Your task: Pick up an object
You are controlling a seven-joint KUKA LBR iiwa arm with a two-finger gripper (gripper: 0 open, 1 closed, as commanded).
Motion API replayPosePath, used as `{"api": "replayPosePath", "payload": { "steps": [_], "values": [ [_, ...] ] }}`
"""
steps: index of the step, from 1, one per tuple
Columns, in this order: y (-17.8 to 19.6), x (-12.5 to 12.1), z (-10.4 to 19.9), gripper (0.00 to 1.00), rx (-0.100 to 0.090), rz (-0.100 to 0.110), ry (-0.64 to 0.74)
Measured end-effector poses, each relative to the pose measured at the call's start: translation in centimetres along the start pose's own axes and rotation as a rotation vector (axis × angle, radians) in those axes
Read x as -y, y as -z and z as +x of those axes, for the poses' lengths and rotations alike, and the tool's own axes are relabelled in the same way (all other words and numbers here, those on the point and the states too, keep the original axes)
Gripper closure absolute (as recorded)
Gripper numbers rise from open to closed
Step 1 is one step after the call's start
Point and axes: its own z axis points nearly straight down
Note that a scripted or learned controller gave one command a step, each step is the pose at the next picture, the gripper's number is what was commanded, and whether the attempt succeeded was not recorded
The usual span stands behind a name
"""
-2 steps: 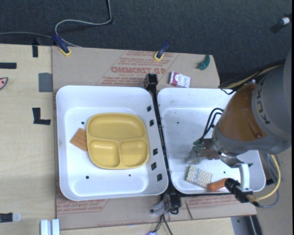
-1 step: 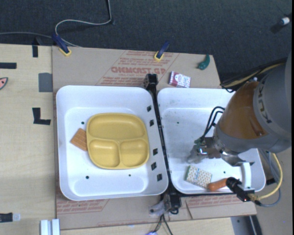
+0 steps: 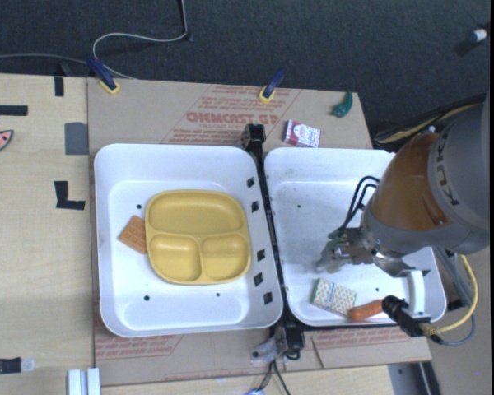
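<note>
two white bins on the bench, and the action is all in the right bin [image 3: 317, 159], where the gripper [image 3: 336, 253] hangs low near the middle of the floor, the arm reaching in from three o'clock. how wide the claw stands i can't tell from up here, and nothing shows in its grasp. the nearest candidate is the patterned packet [image 3: 334, 296], lying flat at six o'clock from the claw, near it but apart. an orange piece [image 3: 365, 311] sits just beside the packet at its four o'clock, by the bin's near wall. in the left bin [image 3: 107, 220] a yellow divided plate [image 3: 199, 235] takes the centre, with a brown wafer [image 3: 133, 234] poking out at its nine o'clock. my read: the pick is not made yet, so the smart play is to shift toward six o'clock, centre over the packet, line the claw across its short side and come straight down, staying off the orange piece and the wall. the packet is flat, so a shallow close could skate over the top. as for writing, the cardboard [image 3: 222, 105] under the bins shows red lettering reading "chemcast gp" at twelve o'clock, and the print along its lower edge is too small to read. a small red-and-white packet [image 3: 300, 133] lies beyond the right bin, its label illegible.
</note>
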Motion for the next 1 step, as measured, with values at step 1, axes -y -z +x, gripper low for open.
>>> {"api": "replayPosePath", "payload": {
  "steps": [1],
  "values": [
    [0.91, -0.02, 0.10, 1.00, -0.002, 0.001, 0.001]
  ]
}}
